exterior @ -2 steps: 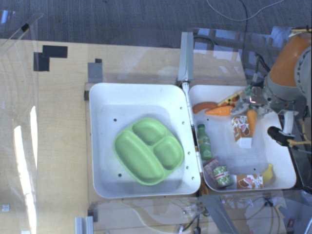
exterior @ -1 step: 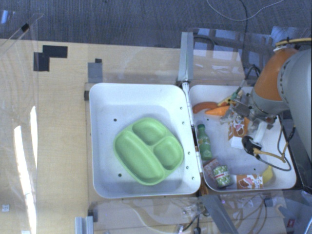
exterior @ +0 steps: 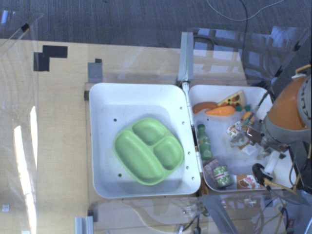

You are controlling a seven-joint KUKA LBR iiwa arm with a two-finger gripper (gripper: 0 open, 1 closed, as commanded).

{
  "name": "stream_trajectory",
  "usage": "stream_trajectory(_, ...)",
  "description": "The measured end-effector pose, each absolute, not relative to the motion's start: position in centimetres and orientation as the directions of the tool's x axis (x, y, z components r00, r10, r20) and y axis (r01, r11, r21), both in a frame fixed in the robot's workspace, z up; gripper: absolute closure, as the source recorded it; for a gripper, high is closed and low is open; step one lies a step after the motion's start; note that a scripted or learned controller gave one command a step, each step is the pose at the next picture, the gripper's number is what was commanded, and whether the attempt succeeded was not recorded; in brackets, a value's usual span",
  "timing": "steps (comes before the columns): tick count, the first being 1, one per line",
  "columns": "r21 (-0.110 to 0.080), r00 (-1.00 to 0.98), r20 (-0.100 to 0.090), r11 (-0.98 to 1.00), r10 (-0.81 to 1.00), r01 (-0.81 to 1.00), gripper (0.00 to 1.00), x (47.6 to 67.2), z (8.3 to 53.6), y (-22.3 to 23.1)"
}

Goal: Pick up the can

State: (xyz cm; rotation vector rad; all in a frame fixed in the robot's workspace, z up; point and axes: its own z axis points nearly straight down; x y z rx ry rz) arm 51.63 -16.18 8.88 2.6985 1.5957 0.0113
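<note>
The can (exterior: 219, 173), with a green and dark red label, lies on its side near the front edge of the right bin (exterior: 222, 140). My gripper (exterior: 242, 139) hangs low over the middle right of that bin, up and to the right of the can and apart from it. A small printed packet (exterior: 236, 128) lies just beside the gripper. The arm's orange band covers the bin's right side.
A green bottle (exterior: 204, 143) lies along the right bin's left wall. A sausage (exterior: 203, 106), a carrot (exterior: 220, 111) and a pizza slice (exterior: 232, 99) sit at its back, an orange carton (exterior: 246, 181) at the front. The left bin (exterior: 105, 130) holds a green divided plate (exterior: 148, 150).
</note>
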Motion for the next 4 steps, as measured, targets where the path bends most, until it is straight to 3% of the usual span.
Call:
stream_trajectory(1,0.016,0.48,0.007,-0.48,0.877,0.877,1.0,52.0,10.1,-16.1)
stream_trajectory(2,0.008,0.554,0.003,-0.554,0.833,0.833,1.0,63.1,8.8,-14.9)
stream_trajectory(3,0.01,0.318,-0.001,-0.318,0.948,0.948,1.0,57.4,8.9,-19.9)
stream_trajectory(4,0.013,0.283,0.001,-0.283,0.959,0.959,1.0,55.7,9.0,-15.0)
